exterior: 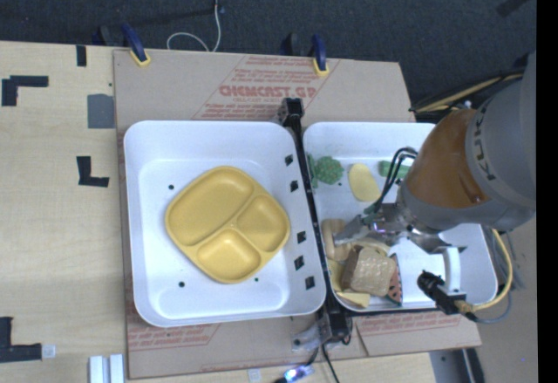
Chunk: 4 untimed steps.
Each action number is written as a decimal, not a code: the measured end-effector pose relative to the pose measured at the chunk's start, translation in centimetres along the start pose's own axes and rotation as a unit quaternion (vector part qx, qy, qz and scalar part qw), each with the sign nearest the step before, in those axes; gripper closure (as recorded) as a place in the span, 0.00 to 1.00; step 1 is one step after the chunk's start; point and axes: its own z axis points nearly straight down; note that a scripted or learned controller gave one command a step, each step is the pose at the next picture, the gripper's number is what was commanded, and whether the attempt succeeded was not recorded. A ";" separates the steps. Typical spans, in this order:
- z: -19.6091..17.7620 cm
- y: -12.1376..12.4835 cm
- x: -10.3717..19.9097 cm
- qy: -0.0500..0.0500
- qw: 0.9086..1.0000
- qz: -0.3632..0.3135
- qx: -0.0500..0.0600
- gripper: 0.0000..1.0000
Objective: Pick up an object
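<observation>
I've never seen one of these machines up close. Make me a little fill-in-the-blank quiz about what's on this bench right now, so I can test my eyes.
1. The yellow divided plate lies in the ____ bin.
2. That plate has ____ compartments.
3. The hand is down in the ____ bin, among the small food items.
4. The small leafy piece near that bin's top corner is ____ in colour.

Missing words: left; three; right; green

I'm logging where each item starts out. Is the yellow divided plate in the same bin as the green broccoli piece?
No. The yellow divided plate lies in the left bin, while the green broccoli piece sits in the right bin.
</observation>
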 end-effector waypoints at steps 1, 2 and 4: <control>-0.2 -1.2 1.0 -0.009 1.000 0.003 -0.009 0.00; 0.2 4.5 0.1 0.001 1.000 -0.002 0.006 0.00; -1.0 -0.9 -7.2 0.006 1.000 -0.005 0.003 1.00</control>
